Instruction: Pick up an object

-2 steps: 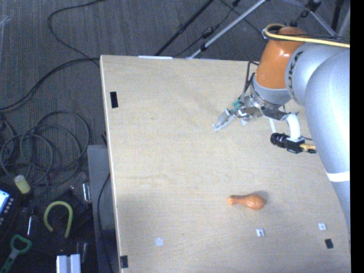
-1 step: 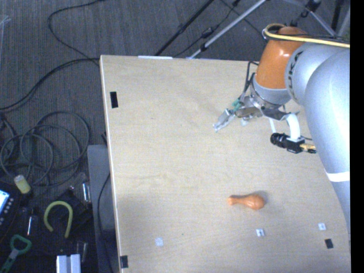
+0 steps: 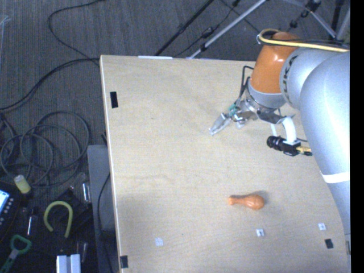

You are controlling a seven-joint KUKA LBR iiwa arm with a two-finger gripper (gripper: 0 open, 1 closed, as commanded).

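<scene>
An orange pear-shaped object (image 3: 248,201) lies on its side on the pale wooden surface (image 3: 165,169), toward the front right, its narrow end pointing left. My gripper (image 3: 216,128) hangs above the surface's middle right and points down and left, well behind the orange object and apart from it. Its fingers meet in a narrow wedge, shut, with nothing between them. The grey arm with its orange band (image 3: 272,67) comes in from the right.
Small white specks (image 3: 260,232) lie near the front edge, and black marks (image 3: 114,99) sit at the left side. The surface's left edge drops to a floor strewn with cables (image 3: 51,147) and tools. Tripod legs (image 3: 239,16) stand behind.
</scene>
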